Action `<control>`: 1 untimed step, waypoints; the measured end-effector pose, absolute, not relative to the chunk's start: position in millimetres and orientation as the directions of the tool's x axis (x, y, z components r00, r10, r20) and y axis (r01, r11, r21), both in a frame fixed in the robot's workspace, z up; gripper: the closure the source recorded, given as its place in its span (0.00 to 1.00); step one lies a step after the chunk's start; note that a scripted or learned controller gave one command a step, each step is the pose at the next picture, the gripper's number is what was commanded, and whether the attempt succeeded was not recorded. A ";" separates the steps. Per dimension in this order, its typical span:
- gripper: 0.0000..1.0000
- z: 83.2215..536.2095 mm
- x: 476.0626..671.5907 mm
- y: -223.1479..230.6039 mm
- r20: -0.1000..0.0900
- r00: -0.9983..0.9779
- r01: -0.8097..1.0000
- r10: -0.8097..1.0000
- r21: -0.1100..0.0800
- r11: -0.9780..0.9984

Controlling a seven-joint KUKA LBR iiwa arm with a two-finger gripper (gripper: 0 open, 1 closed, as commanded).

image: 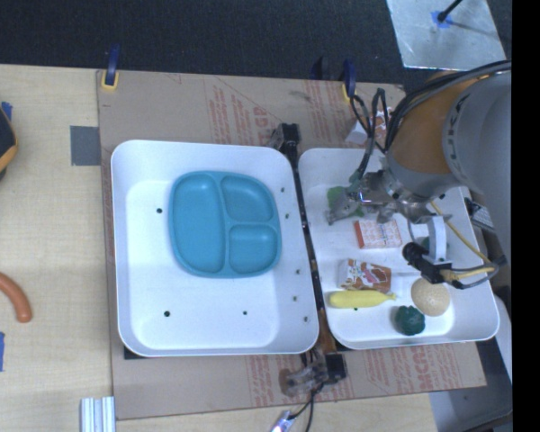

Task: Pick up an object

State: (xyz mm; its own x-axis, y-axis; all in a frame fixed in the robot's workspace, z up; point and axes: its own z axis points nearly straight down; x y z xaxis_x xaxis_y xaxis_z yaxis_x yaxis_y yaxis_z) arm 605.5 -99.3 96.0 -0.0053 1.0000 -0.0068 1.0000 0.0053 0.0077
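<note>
Reaching from the right, the arm [450, 133] bends down over the right bin [472, 331].
Its gripper [346, 203] hangs low at the bin's far-left part; its grip can't be made out. Packets [378, 234], banana [360, 301] and balls [429, 297] lie just nearer.

A: Which colours are in the left bin [130, 241]?
B: The bin is white, and the divided plate [224, 222] in it is light blue.
A: And in the right bin [472, 327]?
B: A yellow banana [360, 301], a dark green ball [409, 320], a beige round thing [430, 297], and two red-and-white packets [379, 233].
A: And at nine o'clock on the desk [45, 241]?
B: An orange-red sausage [11, 295] on pale wood.
</note>
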 end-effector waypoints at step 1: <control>0.00 92.3 653.3 -97.3 0.000 -0.004 1.000 1.000 -0.002 0.004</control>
State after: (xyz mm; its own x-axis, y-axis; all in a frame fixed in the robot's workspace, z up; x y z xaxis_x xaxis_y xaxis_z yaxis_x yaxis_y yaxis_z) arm 653.3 -97.3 92.3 -0.0037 1.0000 0.0002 1.0000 0.0037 -0.0018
